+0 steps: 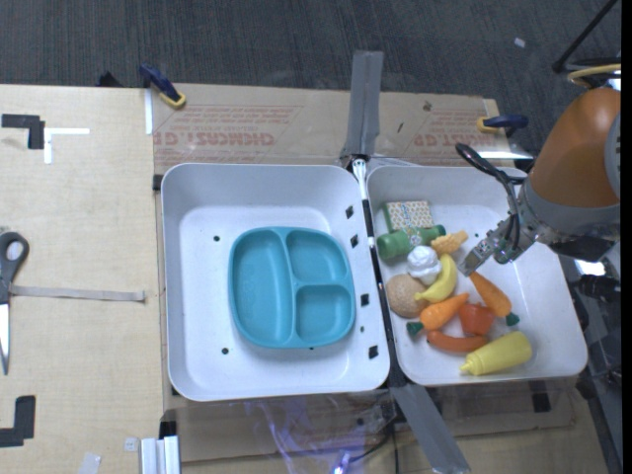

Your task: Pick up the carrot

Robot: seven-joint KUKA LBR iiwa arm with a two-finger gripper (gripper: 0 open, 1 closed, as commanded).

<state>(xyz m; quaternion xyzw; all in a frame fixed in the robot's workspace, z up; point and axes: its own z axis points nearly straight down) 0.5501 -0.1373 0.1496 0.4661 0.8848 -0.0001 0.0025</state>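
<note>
Two orange carrots lie in the right bin (553, 265). One carrot (491, 292) points down-right, with its green top near the bin's right side. The other carrot (442, 311) lies left of it, its green end toward the bin's divider. My gripper (486, 252) hangs just above and slightly left of the upper end of the right-hand carrot, beside the corn cob (450, 242). Nothing shows in its grasp.
Packed around the carrots are a banana (442, 281), a red pepper (476, 319), a yellow squeeze bottle (497, 354), a brown roll (403, 294), a green bottle (407, 240) and a cracker box (408, 213). The left bin (188, 294) holds a blue divided plate (293, 286).
</note>
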